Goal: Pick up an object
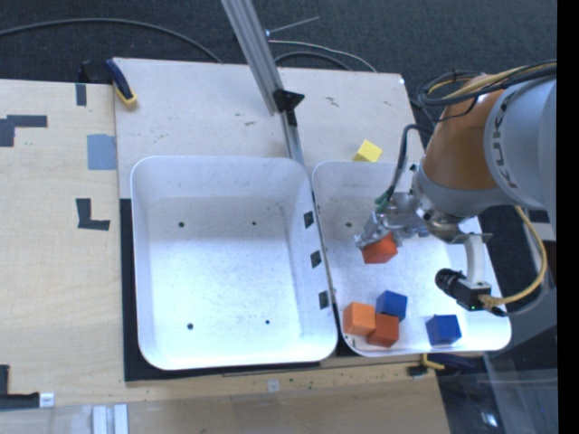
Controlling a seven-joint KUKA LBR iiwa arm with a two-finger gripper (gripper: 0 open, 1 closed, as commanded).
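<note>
Where the arm reaches in: right bin (336,208)
Pincer (378,236): closed around red-orange block (380,250)
Block: raised above bin floor

Four blocks (384,310) lie in the right bin (336,208); another block (368,151) rests behind it.

The bench (54,269) is showing pale matt wood grain, the bins (226,269) looking like smooth white speckled plastic.
</note>
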